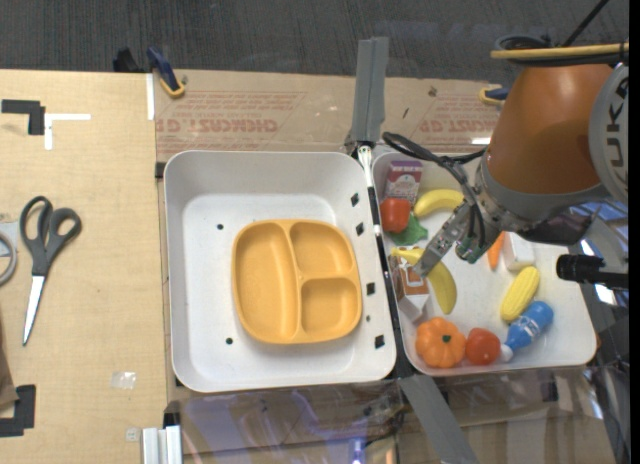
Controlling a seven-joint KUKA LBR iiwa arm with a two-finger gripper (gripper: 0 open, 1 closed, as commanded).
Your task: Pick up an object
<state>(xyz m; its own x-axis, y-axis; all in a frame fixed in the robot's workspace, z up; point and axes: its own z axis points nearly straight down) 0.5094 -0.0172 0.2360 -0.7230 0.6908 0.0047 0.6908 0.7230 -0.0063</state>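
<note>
My gripper [432, 252] hangs low in the right bin [575, 354], near its left wall. Its tip sits over a small brown packet [413, 280] and right beside a yellow banana [443, 290]. Around it lie a red pepper [396, 214], a second banana [438, 200], a purple and white carton [404, 180], an ear of corn [519, 292], a blue bottle [528, 324], an orange pumpkin [440, 342] and a red tomato [482, 346]. The grey and orange arm [550, 132] hides the bin's back right part.
The left bin [190, 282] holds a yellow divided plate [296, 280]. Scissors [42, 252] lie on the bench at the far left. A blue clamp [165, 70] sits behind the left bin. A grey divider [368, 92] runs between the bins.
</note>
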